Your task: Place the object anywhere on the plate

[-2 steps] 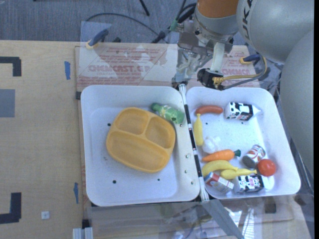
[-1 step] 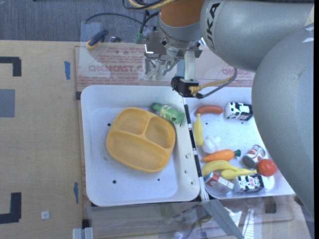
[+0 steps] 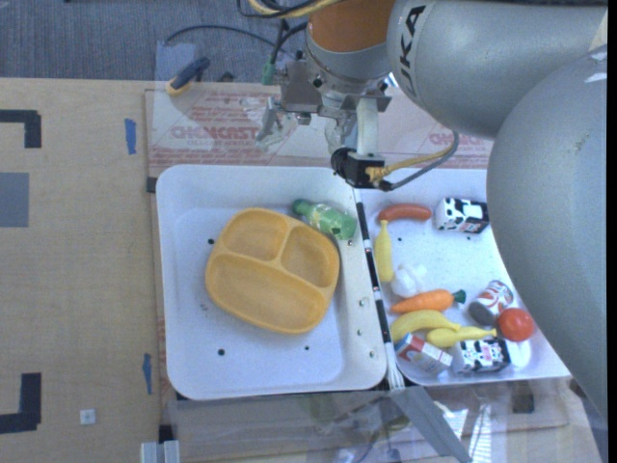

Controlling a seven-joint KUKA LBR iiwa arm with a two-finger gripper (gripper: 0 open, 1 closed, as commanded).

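A yellow plate (image 3: 273,270) with three compartments lies in the left bin (image 3: 183,287). A green toy item (image 3: 325,218) lies at the plate's far right rim, touching or just overlapping its edge, close to the divider between the bins. My gripper (image 3: 281,122) hangs over the far edge of the left bin, beyond the plate and up and to the left of the green item. I see nothing held in it.
The right bin (image 3: 482,258) holds several toy foods: a red sausage (image 3: 405,212), a cow-patterned carton (image 3: 460,215), a carrot (image 3: 424,302), a banana (image 3: 439,328), a tomato (image 3: 517,324) and a can (image 3: 492,300). The arm's big grey body covers the upper right.
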